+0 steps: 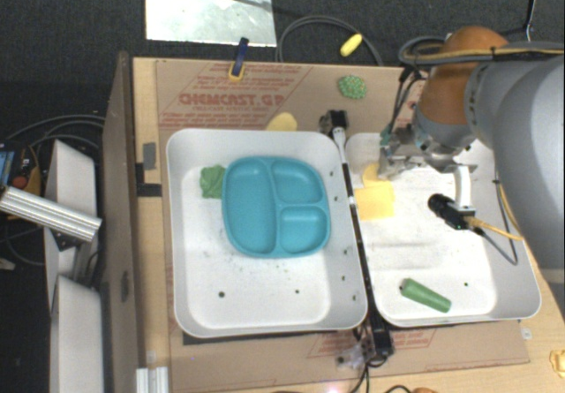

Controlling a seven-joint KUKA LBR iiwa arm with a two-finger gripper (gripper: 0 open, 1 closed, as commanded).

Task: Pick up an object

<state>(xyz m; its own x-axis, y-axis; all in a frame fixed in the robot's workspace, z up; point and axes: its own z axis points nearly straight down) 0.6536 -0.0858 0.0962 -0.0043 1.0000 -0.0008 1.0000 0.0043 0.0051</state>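
Note:
In the right bin [494, 290], a yellow block [375, 200] lies near the left wall, and a green cylinder [426, 294] rests near the front edge. My gripper [391, 165] is low over the bin's far left corner, just behind the yellow block and close to its upper edge. The wrist hides the fingertips, and I see nothing clearly held between them. The left bin [199, 294] holds a blue divided plate [275, 206] with a small green piece [212, 180] at the plate's left edge.
On the cardboard behind the bins lie a yellow piece [282, 123], a green dotted round piece [353, 86] and a blue and yellow clip [239, 59]. A black divider clamp [335, 124] sits between the bins at the back. The grey arm [521, 144] covers the right bin's far right side.

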